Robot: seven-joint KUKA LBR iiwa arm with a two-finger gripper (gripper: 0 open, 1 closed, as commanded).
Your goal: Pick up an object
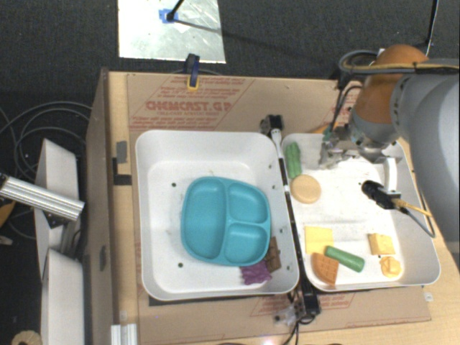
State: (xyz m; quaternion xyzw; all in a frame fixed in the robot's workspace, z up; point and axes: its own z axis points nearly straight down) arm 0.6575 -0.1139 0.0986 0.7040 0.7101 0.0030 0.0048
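My gripper hangs low over the back of the right bin, with the grey arm and its orange band coming in from the right. Nothing shows in its grasp. A green cucumber-like stick lies just left of it along the bin's left wall. A round tan disc sits a little in front of the gripper and to its left. Nearer the front lie a yellow square slice, a green cylinder, an orange waffle piece, a yellow block and a small orange piece.
The left bin holds a blue divided plate, with a purple piece and a brown piece at its front right corner. Both bins rest on a cardboard sheet. Cables and metal parts lie off the bench to the left.
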